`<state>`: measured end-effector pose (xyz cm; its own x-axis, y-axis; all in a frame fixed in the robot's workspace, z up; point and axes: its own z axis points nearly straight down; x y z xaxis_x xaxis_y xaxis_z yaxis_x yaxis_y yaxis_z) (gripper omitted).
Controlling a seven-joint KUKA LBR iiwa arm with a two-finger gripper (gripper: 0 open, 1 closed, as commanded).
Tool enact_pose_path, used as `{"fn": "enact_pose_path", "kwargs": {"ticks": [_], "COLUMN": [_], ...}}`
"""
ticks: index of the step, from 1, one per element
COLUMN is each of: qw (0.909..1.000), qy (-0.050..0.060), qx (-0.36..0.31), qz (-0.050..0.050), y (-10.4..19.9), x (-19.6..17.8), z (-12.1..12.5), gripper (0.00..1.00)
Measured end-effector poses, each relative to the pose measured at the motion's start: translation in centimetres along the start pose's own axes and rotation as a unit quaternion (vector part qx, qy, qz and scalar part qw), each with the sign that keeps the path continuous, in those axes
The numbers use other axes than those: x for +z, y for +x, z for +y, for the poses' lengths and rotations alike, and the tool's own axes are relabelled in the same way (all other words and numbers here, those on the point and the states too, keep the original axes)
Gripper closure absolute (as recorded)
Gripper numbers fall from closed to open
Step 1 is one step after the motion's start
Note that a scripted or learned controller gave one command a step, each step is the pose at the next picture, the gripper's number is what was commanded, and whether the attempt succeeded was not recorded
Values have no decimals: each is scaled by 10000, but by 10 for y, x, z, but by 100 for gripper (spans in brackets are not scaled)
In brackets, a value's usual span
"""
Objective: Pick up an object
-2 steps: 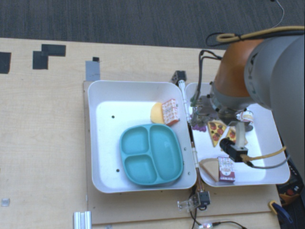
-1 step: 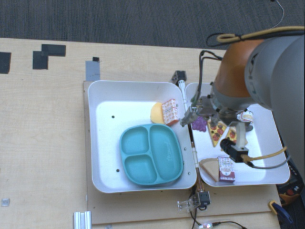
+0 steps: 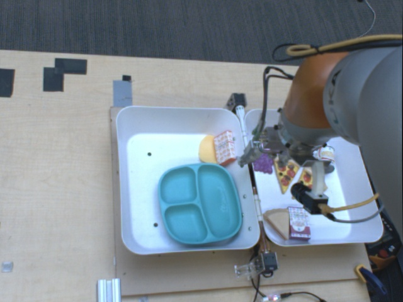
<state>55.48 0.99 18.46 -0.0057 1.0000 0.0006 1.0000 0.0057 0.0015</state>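
Two shallow white bins sit side by side on a pale wooden table [image 3: 56, 187]. Far left of the fingers [image 3: 259, 150], dark square patches [image 3: 63, 73] mark the tabletop. The left bin [image 3: 123, 187] holds a teal three-part plate [image 3: 200, 203], which lies flat well to the left of the fingers and nearer the camera. A yellow ball [image 3: 206, 148] rests at the plate's far edge, and a small red-and-white carton [image 3: 225, 147] touches the ball on its right, just left of the fingers.

The grey arm [image 3: 359, 87] with its orange band reaches in from the right and brings the fingers down over the wall where the two bins meet. From this angle it cannot be told whether they are open or closed, and nothing can be seen between them.

A purple toy [image 3: 265, 164] lies in the right bin [image 3: 362, 234], directly beneath and just on the near side of the fingers, the closest thing to them. A pizza slice [image 3: 286, 173] lies beside it, a little to the right. Nearer the camera, a tan wedge [image 3: 275, 220] sits against the bin's front wall, with a maroon-and-white box [image 3: 298, 224] touching its right side. Both are well apart from the fingers. The arm's body covers much of the right bin's far half.
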Motion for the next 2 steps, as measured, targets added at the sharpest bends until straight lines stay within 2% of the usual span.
{"fn": "enact_pose_path", "kwargs": {"ticks": [1, 2], "qw": [10000, 10000], "qy": [-10, -50], "qx": [12, 7], "qz": [-8, -19], "y": [-72, -103], "x": [0, 91], "z": [84, 46], "gripper": [0, 0]}}
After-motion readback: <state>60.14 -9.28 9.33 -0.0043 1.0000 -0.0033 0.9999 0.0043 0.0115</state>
